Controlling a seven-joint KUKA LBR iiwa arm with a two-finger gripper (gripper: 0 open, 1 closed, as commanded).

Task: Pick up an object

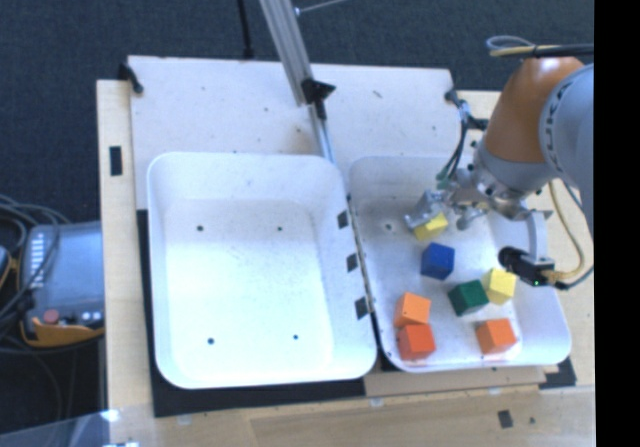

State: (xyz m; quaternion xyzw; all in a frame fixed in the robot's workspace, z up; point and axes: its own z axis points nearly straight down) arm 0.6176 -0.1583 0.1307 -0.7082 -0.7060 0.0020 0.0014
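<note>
In the right bin (380, 185) several small blocks lie loose. My gripper (444, 211) is low over the upper middle of this bin, under the arm's orange band. A yellow block (431, 226) sits right at the gripper's tip, touching or partly beneath it; whether it is gripped is unclear. Just below lies a blue block (437, 260). Further toward the front are a green block (466, 296), a second yellow block (500, 284) and three orange blocks (412, 309), (417, 340), (495, 335).
The left bin (170, 195) stands alongside, parted from the right one by its raised rim. A slanted metal post (285, 30) rises behind the bins. Cables (575, 235) hang off the arm over the right bin's right side.
</note>
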